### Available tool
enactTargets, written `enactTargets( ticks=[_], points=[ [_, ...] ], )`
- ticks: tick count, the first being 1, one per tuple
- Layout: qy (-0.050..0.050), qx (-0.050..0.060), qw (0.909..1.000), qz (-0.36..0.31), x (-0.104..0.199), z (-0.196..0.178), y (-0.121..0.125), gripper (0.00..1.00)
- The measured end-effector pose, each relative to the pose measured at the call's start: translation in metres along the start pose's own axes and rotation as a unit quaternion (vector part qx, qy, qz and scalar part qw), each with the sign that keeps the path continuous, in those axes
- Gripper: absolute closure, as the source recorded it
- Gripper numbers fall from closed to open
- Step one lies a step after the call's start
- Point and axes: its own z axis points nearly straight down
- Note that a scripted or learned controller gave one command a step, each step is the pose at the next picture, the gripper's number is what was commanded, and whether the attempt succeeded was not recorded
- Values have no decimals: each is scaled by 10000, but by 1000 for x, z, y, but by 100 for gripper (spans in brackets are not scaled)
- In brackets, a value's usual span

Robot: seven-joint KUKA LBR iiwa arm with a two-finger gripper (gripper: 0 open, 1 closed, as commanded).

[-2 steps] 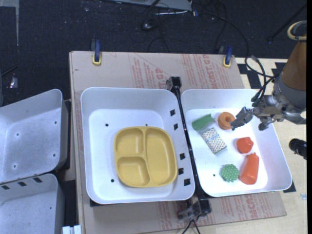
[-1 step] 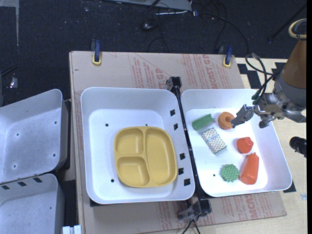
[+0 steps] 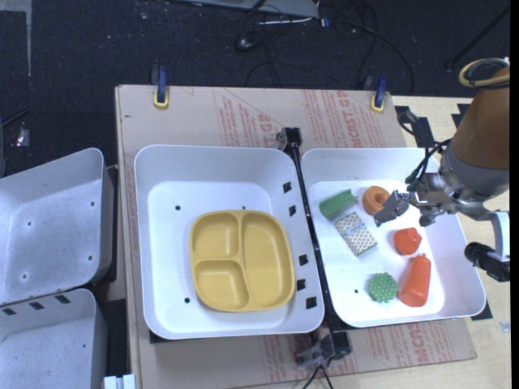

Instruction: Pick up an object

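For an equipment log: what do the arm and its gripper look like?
The arm is grey with a broad orange band above the wrist. Its gripper is small, dark grey metal. Thin black cables loop beside the wrist.

My worktop, faced with printed cardboard, two yellow clamps at its far edge, over dark speckled floor strewn with cables.

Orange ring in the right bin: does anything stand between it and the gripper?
Nothing visible does. The gripper is right beside the orange ring, on its right side in the view. The packet and the red piece lie lower in the right bin, off that short path.
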Motion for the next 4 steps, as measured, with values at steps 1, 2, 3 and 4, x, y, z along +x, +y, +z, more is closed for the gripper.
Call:
enactTargets(
  ticks=[1, 2, 3, 4],
  points=[
    [2, 5, 10000, 1, -9, 58, -4, 0],
    [3, -8, 10000, -5, -10, 103, 1, 0],
    [-3, -29, 10000, 2, -10, 90, 2, 100],
    [-15, -52, 10000, -1, -18, 43, -2, 100]
  ],
)
